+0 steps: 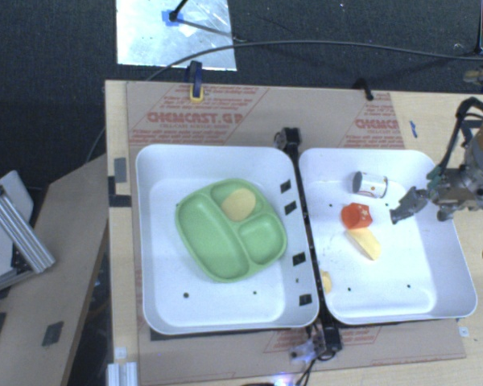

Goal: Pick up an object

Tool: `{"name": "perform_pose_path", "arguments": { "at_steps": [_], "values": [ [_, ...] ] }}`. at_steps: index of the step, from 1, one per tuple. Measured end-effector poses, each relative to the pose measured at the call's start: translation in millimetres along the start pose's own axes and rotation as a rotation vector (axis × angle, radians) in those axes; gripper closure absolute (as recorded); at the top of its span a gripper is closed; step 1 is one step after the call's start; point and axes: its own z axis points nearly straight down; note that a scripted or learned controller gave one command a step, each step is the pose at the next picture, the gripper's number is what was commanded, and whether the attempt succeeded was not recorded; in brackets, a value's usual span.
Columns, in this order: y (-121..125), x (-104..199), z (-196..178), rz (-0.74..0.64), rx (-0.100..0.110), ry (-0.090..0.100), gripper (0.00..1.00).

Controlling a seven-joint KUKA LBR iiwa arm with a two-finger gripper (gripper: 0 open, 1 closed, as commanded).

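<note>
In the right bin [435, 296] lie a red object [356, 215], a yellow wedge [365, 244] just below it, and a small white cylinder [370, 185] with a red band further back. A small yellow piece [327, 281] sits against the bin's left wall. My gripper [406, 207] hangs over the right half of this bin, to the right of the red object and apart from it. Nothing shows between its fingers.
The left bin [169, 296] holds a green divided plate [229, 232] with a pale yellow object [240, 204] in its top compartment. Black clips line the divider [299, 240] between the bins. The grey arm [475, 179] enters from the right edge.
</note>
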Motion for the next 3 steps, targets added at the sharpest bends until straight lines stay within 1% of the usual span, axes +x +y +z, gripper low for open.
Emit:
{"name": "perform_pose_path", "arguments": {
  "at_steps": [1, 3],
  "values": [
    [1, 1, -5, -0.003, -0.009, -0.002, 0.0],
    [23, -2, 92, -0.001, -0.009, -0.001, 0.0]
  ]
}}
